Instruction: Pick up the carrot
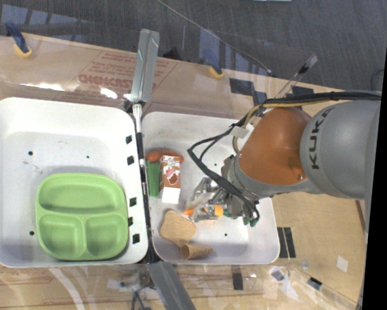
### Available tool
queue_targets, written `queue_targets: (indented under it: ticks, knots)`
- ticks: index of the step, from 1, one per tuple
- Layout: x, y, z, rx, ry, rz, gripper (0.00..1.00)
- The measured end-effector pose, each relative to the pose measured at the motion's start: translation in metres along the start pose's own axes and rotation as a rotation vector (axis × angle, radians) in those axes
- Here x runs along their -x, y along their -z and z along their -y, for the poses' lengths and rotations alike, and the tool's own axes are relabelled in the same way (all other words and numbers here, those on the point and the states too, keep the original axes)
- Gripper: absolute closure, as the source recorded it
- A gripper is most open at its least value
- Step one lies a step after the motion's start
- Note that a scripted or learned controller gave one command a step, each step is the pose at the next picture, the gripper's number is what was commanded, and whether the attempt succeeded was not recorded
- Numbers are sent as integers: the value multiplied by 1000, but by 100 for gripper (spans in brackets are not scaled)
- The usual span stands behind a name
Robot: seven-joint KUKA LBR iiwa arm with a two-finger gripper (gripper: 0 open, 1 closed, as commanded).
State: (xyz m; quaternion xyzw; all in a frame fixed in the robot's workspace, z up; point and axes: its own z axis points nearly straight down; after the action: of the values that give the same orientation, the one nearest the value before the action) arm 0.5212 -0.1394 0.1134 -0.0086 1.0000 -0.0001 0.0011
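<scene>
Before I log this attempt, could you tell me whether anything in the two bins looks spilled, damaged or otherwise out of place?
Nothing stands out. The green divided tray lies flat in the left bin. In the right bin, the bread slice, cone and carton lie loose but intact. The gripper is down over the orange carrot.

White letters "KU", likely the start of KUKA, stand on the grey arm (340, 155). Faint red print on the clear sheet (106, 74) behind the bins cannot be read.

Lime green divided tray (82, 215) in white left bin (8, 167); orange carrot (216, 212); tan bread slice (177, 228); grey arm (340, 151), orange band (276, 148).
</scene>
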Motion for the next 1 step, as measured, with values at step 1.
queue_targets:
  ticks: [1]
  knots:
    - [31,83,-60,0,60,8,100]
